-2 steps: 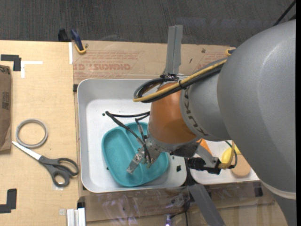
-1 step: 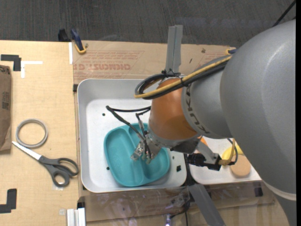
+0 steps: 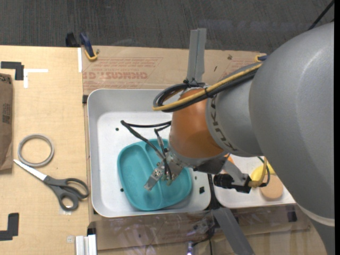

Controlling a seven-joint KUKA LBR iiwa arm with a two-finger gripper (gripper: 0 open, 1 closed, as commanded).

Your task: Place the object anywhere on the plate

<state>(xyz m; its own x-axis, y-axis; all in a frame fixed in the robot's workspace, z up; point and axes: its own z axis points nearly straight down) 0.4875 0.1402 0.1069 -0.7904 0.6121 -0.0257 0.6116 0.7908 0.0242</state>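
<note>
The hand (image 3: 159,175) hangs low over the teal plate (image 3: 133,166) in the left bin (image 3: 101,142) at lower centre of the frame, positioned for release, though its grip state cannot be told and the object cannot be identified beneath it.

My one camera sits fixed above the tabletop (image 3: 42,89) and looks down at a slant, its far edge running along the top of the frame with dark floor beyond. It is close enough that the left bin (image 3: 101,142) sits centre frame while the right bin (image 3: 239,198) shows just a sliver at the lower right. The arm (image 3: 276,100) reaches in from the right, so near the lens that its grey body covers most of that side.
</note>
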